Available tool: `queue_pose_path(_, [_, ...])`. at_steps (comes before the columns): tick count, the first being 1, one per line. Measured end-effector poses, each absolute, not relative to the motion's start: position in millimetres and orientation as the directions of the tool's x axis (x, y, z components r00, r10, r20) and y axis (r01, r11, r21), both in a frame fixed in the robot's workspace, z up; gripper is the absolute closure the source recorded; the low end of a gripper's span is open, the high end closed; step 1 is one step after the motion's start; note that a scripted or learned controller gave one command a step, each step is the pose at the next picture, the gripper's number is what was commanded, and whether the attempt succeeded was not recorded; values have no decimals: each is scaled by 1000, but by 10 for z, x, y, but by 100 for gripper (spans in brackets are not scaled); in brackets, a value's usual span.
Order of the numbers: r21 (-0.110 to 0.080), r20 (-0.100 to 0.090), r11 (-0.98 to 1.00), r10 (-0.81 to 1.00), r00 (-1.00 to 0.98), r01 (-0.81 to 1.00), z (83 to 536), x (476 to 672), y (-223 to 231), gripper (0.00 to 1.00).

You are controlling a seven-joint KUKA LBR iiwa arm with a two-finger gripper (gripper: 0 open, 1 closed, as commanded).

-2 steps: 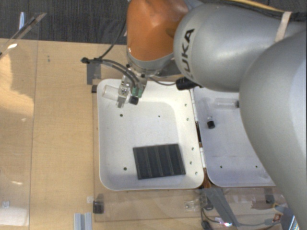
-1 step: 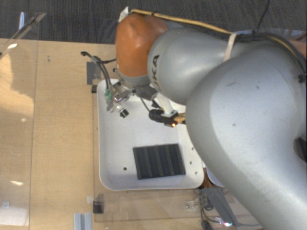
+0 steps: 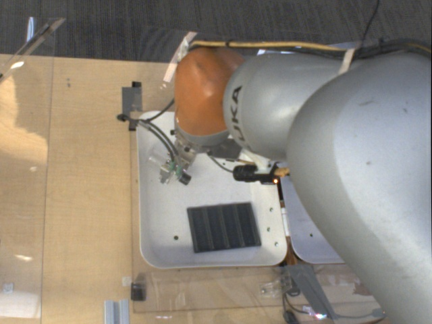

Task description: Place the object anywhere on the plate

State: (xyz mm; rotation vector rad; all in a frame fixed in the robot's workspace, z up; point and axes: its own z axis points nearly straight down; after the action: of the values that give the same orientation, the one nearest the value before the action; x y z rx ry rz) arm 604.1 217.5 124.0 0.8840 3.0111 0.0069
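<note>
The arm [image 3: 337, 147] is smooth light grey, with a rounded orange band [image 3: 202, 90] above the wrist and dark lettering on the grey shell beside it. The left bin [image 3: 152, 208] is plain white, dotted with a few small dark holes. In it lies a dark charcoal rectangular plate [image 3: 223, 227], ribbed with darker parallel stripes. The right bin [image 3: 307, 238] is white too. The desk [image 3: 67, 181] is pale wood with a faint grain. Beyond it, the floor [image 3: 169, 5] is dark grey carpet with a fine ribbed weave.

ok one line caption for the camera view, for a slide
KUKA arm reaches over the left bin, gripper above its far end, a dark ribbed plate lying nearer the front.
</note>
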Motion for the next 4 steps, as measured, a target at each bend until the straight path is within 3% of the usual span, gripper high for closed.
queue_pose_path(1, [8, -12, 990, 139, -990, 138, 2817, 6546, 2232, 100])
queue_pose_path(2, [0, -4, 895, 446, -895, 446, 1447, 6375, 2320, 100])
queue_pose_path(3, [1, -10, 864, 504, -864, 504, 940, 5780, 2184, 100])
queue_pose_path(4, [7, -8, 986, 169, -986, 169, 1952, 5561, 2359, 100])
